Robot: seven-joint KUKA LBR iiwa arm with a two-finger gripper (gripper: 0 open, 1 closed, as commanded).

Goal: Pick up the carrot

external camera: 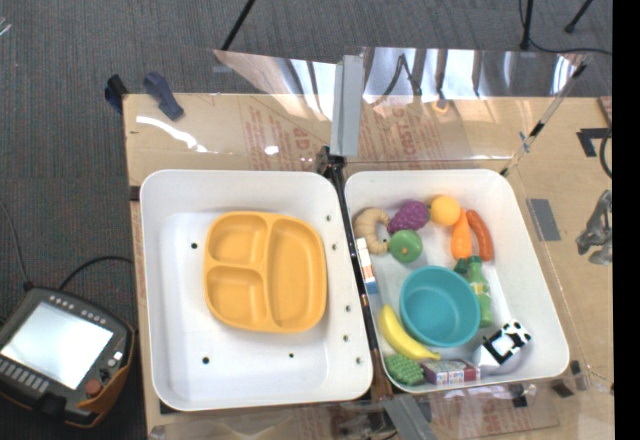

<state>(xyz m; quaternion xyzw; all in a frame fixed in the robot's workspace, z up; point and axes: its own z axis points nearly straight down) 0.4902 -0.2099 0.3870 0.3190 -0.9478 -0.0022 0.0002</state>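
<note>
Grey carpet surrounds the bench (200, 133), which bears two white bins side by side. Left bin (170, 208): a yellow tray (266, 271) lies flat near its centre, compartments up, apparently ready to receive items. Right bin (530, 258): toys crowd together. The carrot (461, 239), my target, lies near the far right corner, just beside or touching a red sausage (481, 234) on its right, with an orange (445, 210) at its far end and a teal bowl (439, 305) toward the near edge. Grapes (409, 217), an apple (405, 246) and a banana (402, 334) occupy the left side. Of my jaws I cannot tell the state. Judgement: the sausage's closeness leaves little clearance for my grasp.
</note>
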